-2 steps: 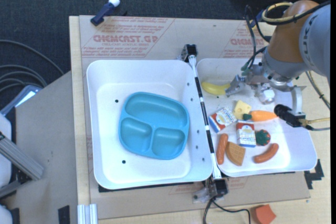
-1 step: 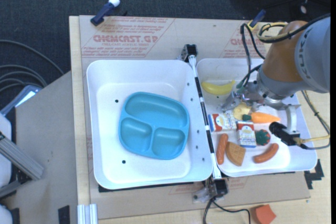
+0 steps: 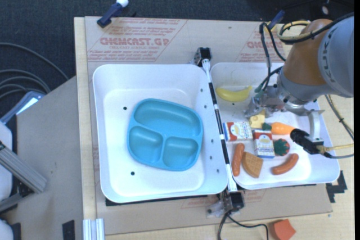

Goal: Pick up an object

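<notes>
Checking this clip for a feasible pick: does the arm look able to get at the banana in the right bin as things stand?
Probably yes. The banana lies by itself at the far end of the right bin, nothing on top of it, and the gripper sits right beside it. The bin's wall close by may crowd the approach.

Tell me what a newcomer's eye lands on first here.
The blue tray lying alone in the left bin. Then the toy food crowding the right bin, with a banana at its far end and the grey arm low over it.
</notes>
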Motion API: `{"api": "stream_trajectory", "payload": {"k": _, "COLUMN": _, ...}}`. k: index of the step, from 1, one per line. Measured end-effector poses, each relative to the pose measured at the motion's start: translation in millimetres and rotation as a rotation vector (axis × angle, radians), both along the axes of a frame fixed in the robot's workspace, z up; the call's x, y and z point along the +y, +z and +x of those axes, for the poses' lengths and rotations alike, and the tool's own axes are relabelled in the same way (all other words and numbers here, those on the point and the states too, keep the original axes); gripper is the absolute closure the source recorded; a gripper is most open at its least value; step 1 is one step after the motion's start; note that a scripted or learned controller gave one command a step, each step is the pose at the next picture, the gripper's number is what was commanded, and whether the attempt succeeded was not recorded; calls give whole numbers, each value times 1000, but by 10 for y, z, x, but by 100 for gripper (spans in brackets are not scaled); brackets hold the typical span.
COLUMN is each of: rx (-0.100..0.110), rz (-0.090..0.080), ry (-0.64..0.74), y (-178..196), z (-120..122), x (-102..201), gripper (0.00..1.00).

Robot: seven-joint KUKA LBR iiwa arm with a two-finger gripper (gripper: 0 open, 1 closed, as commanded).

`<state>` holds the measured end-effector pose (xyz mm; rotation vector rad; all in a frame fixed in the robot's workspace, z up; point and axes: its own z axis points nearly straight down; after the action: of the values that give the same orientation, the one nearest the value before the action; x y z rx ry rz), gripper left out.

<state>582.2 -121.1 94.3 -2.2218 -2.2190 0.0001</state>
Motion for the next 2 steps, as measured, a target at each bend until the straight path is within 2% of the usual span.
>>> {"api": "stream_trajectory", "payload": {"k": 1, "rx": -1, "rz": 0, "ry": 3, "y": 905, "z": -338, "x": 780, "gripper": 100}}
{"api": "stream_trajectory", "payload": {"k": 2, "rx": 1, "rz": 0, "ry": 2, "y": 1463, "z": -865, "x": 1032, "gripper": 100}}
